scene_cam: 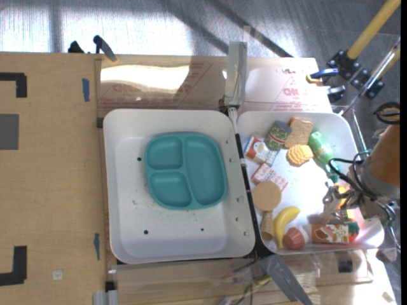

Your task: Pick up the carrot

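Carrot (pixel 347 220) is partly hidden under gripper (pixel 333 200), 4 o'clock in right bin (pixel 299 118) — judged light, rigid, slick; mid-body grasp advised. Gripper state cannot be told.

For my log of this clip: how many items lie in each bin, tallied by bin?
Left bin: 1, a teal divided plate.
Right bin: about 11 small toy food items, among them a banana, a green bottle and a juice carton; the cluster under the gripper is hard to separate.
Total: about 12.
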Action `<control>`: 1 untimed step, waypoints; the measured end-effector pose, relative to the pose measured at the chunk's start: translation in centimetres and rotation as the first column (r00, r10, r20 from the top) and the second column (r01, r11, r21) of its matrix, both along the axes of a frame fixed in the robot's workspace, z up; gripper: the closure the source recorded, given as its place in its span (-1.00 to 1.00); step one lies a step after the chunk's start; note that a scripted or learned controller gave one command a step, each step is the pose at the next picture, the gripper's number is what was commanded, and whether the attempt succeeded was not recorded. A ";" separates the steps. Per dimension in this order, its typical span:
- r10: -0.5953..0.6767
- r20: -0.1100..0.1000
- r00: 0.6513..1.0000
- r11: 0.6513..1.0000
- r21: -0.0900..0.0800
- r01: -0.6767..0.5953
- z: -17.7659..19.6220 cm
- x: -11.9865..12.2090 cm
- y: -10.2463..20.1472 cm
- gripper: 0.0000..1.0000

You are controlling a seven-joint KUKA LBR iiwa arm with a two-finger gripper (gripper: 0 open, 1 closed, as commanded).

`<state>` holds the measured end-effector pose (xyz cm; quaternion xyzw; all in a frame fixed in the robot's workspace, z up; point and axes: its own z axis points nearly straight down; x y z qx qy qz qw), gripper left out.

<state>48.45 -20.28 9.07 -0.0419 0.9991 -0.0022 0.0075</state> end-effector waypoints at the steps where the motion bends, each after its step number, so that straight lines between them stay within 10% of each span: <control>1: 0.188 0.003 0.982 0.982 -0.002 -0.188 0.0 6.5 4.6 -1.00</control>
